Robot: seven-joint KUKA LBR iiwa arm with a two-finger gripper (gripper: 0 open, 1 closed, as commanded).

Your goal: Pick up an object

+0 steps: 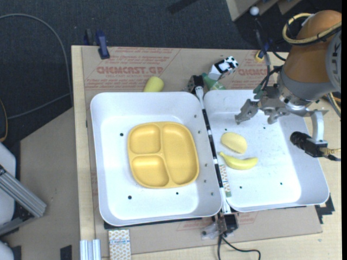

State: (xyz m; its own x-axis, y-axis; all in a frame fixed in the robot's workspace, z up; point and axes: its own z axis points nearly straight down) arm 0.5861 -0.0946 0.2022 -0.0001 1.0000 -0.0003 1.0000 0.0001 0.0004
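I see the gripper (pixel 259 112) over the far part of the right bin (pixel 303 191), its 2 fingers spread wide with nothing between them. A yellow banana (pixel 239 162) and a pale yellow lump (pixel 234 142) lie near that bin's left edge, apart from the fingers. The left bin (pixel 108 188) carries a yellow divided plate (pixel 162 155). Both bins sit on a brown board (pixel 130 64), with dark carpet (pixel 38 42) beyond.
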